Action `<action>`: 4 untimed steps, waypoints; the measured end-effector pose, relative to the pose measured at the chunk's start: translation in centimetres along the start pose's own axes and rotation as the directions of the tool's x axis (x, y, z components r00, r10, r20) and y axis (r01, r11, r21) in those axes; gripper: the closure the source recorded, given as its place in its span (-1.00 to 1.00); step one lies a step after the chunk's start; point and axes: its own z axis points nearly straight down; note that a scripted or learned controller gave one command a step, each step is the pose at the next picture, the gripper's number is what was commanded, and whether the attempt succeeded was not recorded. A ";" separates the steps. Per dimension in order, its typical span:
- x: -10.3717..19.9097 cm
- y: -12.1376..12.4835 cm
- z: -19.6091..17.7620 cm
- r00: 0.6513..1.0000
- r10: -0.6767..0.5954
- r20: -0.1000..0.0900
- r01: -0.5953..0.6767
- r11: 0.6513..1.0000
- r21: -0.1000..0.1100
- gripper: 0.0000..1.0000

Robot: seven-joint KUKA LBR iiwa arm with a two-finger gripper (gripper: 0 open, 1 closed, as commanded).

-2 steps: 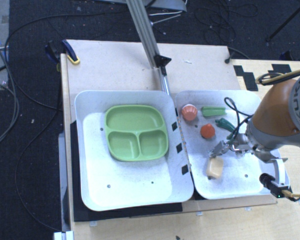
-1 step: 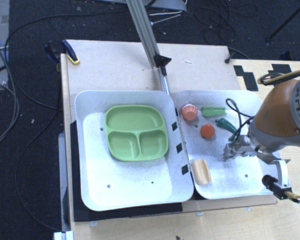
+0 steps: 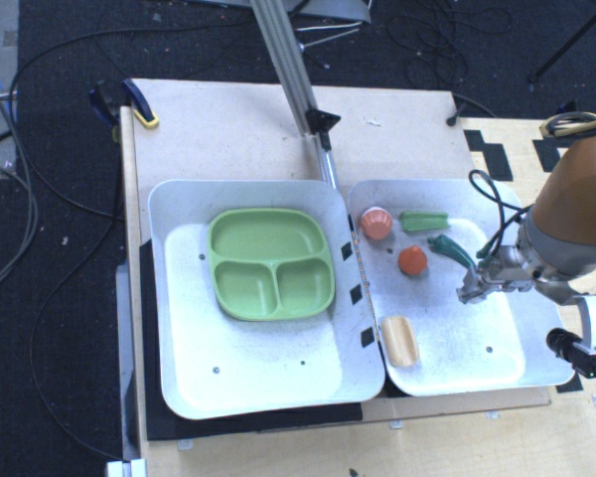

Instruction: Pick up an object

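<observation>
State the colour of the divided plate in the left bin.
Light green; the divided plate shows plainly in the camera view.

Right bin (image 3: 497, 366) front floor open; tomato (image 3: 412, 260), bun (image 3: 399, 341) crowd left side.

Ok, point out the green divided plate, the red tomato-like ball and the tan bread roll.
green divided plate (image 3: 271, 263): camera view, on the ridge between its compartments.
red ball (image 3: 412, 260): camera view, middle of its top.
tan bread roll (image 3: 399, 341): camera view, middle of its upper face.
</observation>
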 end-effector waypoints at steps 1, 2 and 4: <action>0.0 0.1 -3.4 1.000 -0.001 0.000 0.001 1.000 0.001 1.00; 5.1 0.8 -4.7 1.000 -0.007 -0.003 0.007 1.000 0.003 1.00; 16.4 4.0 -4.2 1.000 -0.006 -0.003 0.006 1.000 0.005 1.00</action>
